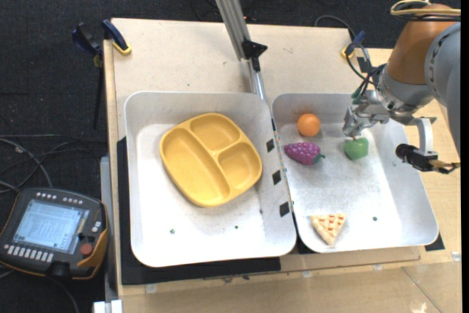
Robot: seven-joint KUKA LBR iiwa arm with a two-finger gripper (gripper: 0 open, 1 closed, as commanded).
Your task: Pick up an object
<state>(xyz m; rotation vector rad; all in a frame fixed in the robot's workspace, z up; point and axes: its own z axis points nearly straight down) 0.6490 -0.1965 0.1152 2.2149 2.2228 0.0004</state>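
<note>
Your two-finger gripper (357,130) sits directly over the small round green plastic apple (356,149) in the right white bin (410,220), touching its top. The apple is round, with no clear long axis, and its stem is hidden under the tool. Whether the tool is spread or closed, you cannot tell from here.

Glossy plastic-looking yellow tray (211,157) (white bins (146,231) matt, speckled)

Arm (429,55) cut off at right edge.
</note>
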